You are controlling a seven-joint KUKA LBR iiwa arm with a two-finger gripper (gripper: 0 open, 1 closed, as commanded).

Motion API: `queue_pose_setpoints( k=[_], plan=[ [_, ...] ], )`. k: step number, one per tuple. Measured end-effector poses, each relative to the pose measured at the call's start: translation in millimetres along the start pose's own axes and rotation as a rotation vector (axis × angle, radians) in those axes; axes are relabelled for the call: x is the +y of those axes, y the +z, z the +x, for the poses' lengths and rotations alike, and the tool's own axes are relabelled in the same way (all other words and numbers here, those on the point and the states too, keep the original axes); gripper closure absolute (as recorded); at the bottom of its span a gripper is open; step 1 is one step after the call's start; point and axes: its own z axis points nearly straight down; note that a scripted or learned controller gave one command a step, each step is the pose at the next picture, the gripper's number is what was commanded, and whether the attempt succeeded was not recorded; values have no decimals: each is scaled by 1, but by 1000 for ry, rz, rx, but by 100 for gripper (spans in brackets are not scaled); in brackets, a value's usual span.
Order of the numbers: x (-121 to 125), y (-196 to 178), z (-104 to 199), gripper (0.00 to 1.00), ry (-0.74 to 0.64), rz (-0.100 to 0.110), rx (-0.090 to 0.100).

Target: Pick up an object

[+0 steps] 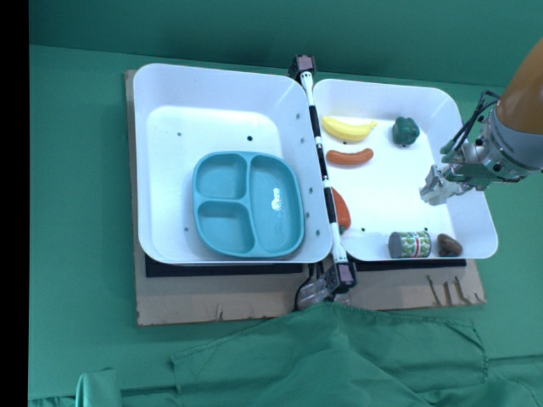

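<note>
While the arm reaches in from the right, its hand (434, 190) hangs over the right-hand bin (382, 91), close to that bin's right wall and roughly halfway along it. Whether it is open or closed I cannot tell; from this slant it reads as one pale lump with nothing visibly between its tips.

No single object is named by the task, so nearness is what matters. Closest is the small can (411, 244), lying on its side just below the hand toward the bin's near edge, its long axis running left to right, almost parallel to that edge. Right beside its right end sits a small brown lump (450, 245), tucked into the bin's corner. In my judgement, a short drop toward the near edge would put the hand above the can, and closing across its short width would suit a thing lying that way; the neighbouring lump and the corner walls leave little room.

Farther off, up and to the left, lie a green piece (405, 131), a yellow banana (349, 128) and a red sausage (349, 156), both of the latter lying left to right. A red item (341, 209) rests against the divider. The left bin (170, 91) holds a blue divided plate (248, 203), well apart from the hand.
</note>
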Motion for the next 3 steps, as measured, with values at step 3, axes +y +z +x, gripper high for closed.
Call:
queue_pose_setpoints(
  k=[3],
  plan=[
    [0,-41,-16,100,0,-3,-1]
  ],
)
